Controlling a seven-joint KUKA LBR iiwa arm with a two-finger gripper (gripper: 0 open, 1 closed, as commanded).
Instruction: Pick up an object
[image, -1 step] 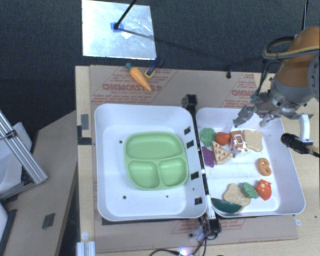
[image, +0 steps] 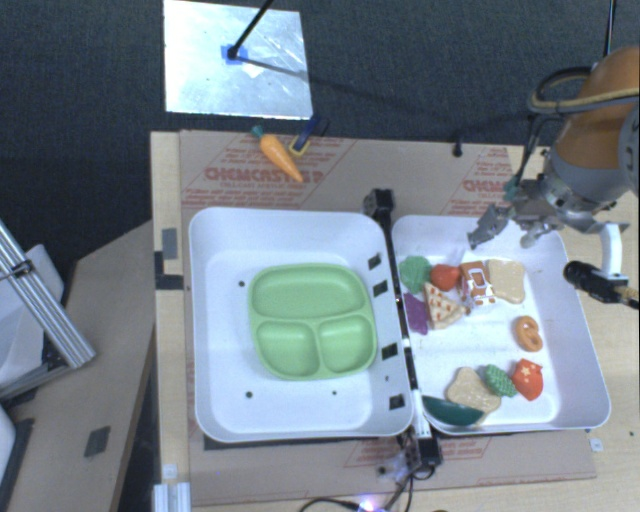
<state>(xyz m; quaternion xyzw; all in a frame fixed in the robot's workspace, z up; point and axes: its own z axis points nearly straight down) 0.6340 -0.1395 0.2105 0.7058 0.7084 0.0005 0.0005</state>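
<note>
Overhead, the pincer hangs with fingers apart above upright toy toast, touching nothing.

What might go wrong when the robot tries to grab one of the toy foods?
The toy foods in the right bin crowd together: the pizza slice, tomato and toast touch or nearly touch, so the gripper could nudge neighbours or pinch two at once. The dark green piece lies against the bin's front wall, which may block a finger. Flat pieces like toast could slip out.
</note>
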